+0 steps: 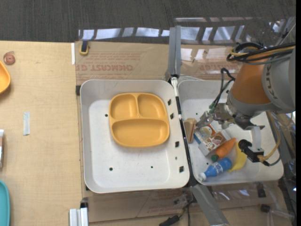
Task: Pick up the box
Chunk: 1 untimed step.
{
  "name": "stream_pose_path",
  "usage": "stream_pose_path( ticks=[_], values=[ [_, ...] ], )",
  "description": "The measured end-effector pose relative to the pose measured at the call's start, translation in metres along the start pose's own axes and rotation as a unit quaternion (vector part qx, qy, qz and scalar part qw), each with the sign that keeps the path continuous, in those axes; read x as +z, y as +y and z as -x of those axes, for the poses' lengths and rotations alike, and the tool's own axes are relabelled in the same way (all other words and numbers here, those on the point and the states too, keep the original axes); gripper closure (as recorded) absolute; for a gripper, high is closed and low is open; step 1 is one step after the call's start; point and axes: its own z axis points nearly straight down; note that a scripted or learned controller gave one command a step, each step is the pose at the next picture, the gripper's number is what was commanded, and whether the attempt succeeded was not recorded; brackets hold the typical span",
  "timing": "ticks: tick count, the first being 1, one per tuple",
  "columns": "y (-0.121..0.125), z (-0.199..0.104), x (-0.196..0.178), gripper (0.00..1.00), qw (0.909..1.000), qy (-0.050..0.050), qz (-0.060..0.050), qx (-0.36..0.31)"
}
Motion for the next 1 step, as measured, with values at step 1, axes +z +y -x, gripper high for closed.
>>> stream_pose_path(
  ticks=[1],
  values=[
    [-0.0095,-0.0004,-0.0002,0.00,1.0000,0.000,0.001,-0.003]
  ],
)
